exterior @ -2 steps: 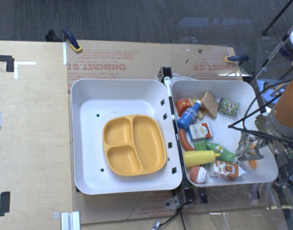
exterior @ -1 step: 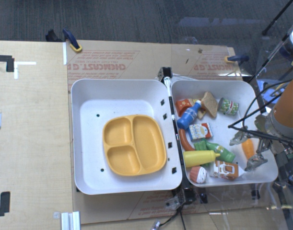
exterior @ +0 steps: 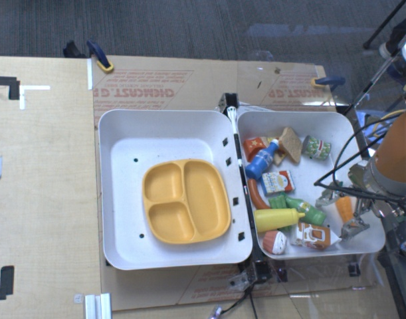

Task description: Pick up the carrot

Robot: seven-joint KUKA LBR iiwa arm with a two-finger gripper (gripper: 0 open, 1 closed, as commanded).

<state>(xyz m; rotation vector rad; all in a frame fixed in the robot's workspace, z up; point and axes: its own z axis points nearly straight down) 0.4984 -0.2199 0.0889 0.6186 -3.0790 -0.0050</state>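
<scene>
The carrot (exterior: pixel 345 208), a short orange piece, lies at the right end of the right bin (exterior: pixel 335 121), near its front right corner. My gripper (exterior: pixel 342 212) hangs low over it from the right, open, with one finger to the carrot's left and the other at its lower right. The carrot sits in the gap between them, and I see no squeeze on it. The wrist and cables hide the bin wall behind it.
The right bin also holds a blue bottle (exterior: pixel 259 159), bread slice (exterior: pixel 290 145), green can (exterior: pixel 317 147), yellow mustard bottle (exterior: pixel 279 219), green bottle (exterior: pixel 307 210) and small carton (exterior: pixel 313 236), the last two close to the carrot. A yellow divided plate (exterior: pixel 187 200) lies in the left bin (exterior: pixel 116 178).
</scene>
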